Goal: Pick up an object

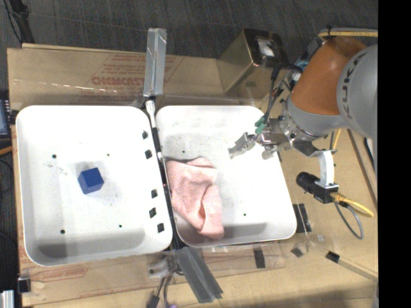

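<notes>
Camera view, from above and at a slant: two shallow white bins side by side on the bench (pixel 58 63), a dark divider with clips between them. In the left bin (pixel 38 140), a small blue cube (pixel 91 179), left of centre, flat on the floor, clear of every wall. In the right bin (pixel 263 204), a crumpled pink cloth (pixel 198 194), bunched against the left wall beside the divider and reaching toward the near edge. Reaching in from the right, the grey arm (pixel 350 76) with its orange band, wrist over the right bin's far right rim. At its end, the pincer (pixel 241 146), over the upper right part of the right bin, above bare white floor, apart from the cloth and well apart from the cube. Nothing seen between its tips; whether released or clenched, cannot tell, too small and blurred. Behind the bins, a cardboard sheet with red lettering and a brown box (pixel 244 59).
</notes>
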